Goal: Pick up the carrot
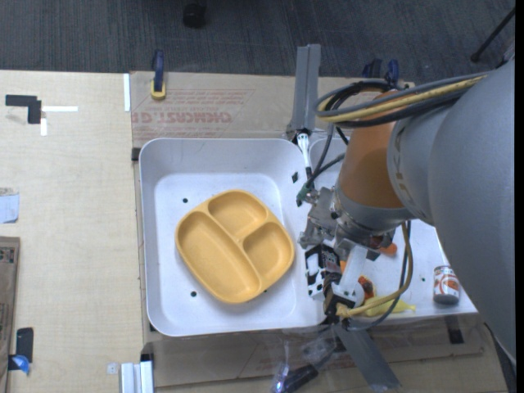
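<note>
The grey arm is reaching in from the right, with its orange band sitting above the wrist, and it is covering most of the right bin. Black and yellow cables are looping over the top of the arm. The gripper is pointing down near the front left corner of the right bin, close to the wall the 2 bins share. From this angle its black and white body is hiding the tip, so I cannot tell whether it is spread, pressed together or pinching anything. The carrot, showing as a small orange piece, is lying on the white floor of the right bin just to the right of the gripper. It is too small to judge whether the 2 are touching. A long yellow object is lying just in front of the carrot, and a small can is standing farther right in the same bin. In the left bin a yellow plate with 3 compartments is sitting near the middle, turned at a slant. Both bins are resting on brown cardboard, and a blue-handled clamp is sitting at its far left corner.
</note>
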Motion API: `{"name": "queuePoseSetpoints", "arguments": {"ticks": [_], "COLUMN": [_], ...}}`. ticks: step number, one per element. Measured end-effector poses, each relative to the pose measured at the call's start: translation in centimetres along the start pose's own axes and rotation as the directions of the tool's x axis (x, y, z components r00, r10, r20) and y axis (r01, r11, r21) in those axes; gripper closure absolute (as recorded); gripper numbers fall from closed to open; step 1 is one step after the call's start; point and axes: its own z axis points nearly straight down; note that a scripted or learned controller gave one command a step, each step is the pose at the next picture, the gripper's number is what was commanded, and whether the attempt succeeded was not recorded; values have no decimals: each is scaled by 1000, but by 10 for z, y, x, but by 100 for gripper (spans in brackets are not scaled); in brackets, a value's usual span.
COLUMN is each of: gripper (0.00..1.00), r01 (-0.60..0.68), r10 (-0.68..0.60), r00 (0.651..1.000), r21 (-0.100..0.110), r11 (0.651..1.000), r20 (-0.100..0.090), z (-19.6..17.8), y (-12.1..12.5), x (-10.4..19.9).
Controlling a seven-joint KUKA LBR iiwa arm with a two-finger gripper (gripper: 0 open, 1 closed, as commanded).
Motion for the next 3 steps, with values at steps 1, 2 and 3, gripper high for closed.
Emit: {"name": "queuePoseSetpoints", "arguments": {"ticks": [1, 2, 3], "gripper": [100, 100, 100], "r01": [3, -142, -139], "r10": [-3, 142, 139], "r00": [1000, 990, 990], "r21": [3, -1, 1], "r11": [1000, 990, 990], "r20": [5, -5, 0], "z": [-7, 1, -7], "y": [0, 0, 1], "x": [0, -1, -1]}}
